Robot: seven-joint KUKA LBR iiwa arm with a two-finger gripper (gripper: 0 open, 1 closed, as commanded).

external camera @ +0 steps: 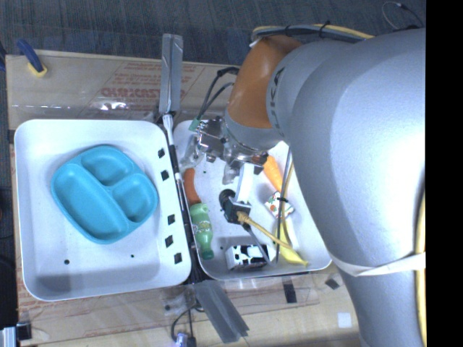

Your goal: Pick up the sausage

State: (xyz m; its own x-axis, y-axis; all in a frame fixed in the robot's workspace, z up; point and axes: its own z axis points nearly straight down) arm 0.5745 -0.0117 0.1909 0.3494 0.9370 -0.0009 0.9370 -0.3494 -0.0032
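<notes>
The sausage (190, 185) is a short reddish-brown piece lying lengthwise against the left wall of the right bin (312, 260). My gripper (202, 147) hangs low over the far left corner of that bin, just beyond the sausage's far end and close to it. The arm's grey bulk and orange band cover the far and right parts of the bin. Nothing shows held in the gripper.
A green bottle (201, 230) lies just nearer than the sausage along the same wall. A carrot (273, 173), a banana (287, 243), a small white item (279, 207) and a black-and-white block (249, 255) share the right bin. The left bin (36, 266) holds a blue divided plate (105, 192).
</notes>
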